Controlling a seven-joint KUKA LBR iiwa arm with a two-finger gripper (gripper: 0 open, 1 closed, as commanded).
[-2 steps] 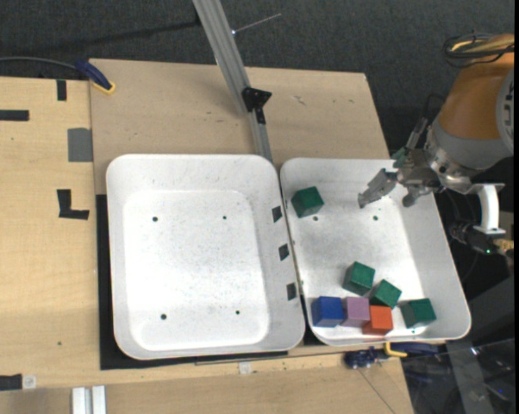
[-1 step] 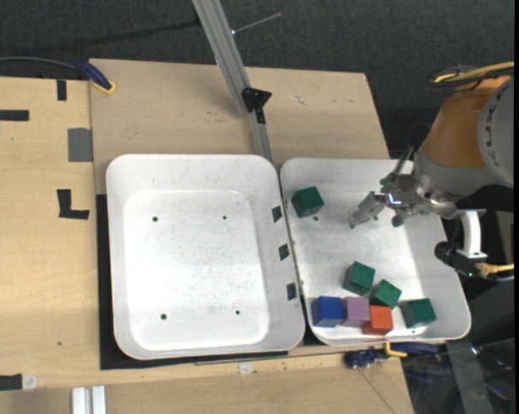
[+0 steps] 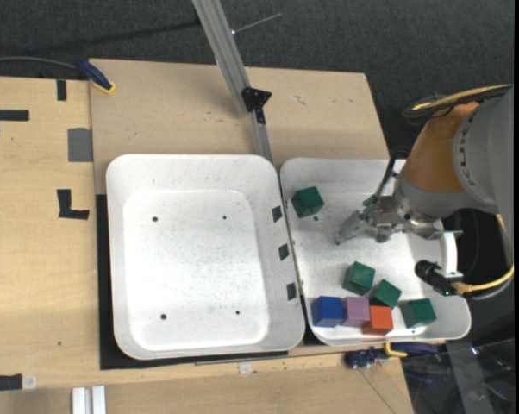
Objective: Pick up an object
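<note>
We see the grey two-finger gripper (image 3: pixel 344 234) low over the right white plastic bin (image 3: pixel 328 172), its fingers spread open and holding nothing. The nearest object, a small dark green cube (image 3: pixel 359 278), lies just below the fingertips in the view, toward the near rim. It sits slightly turned and, being a cube, has no long axis.
</note>
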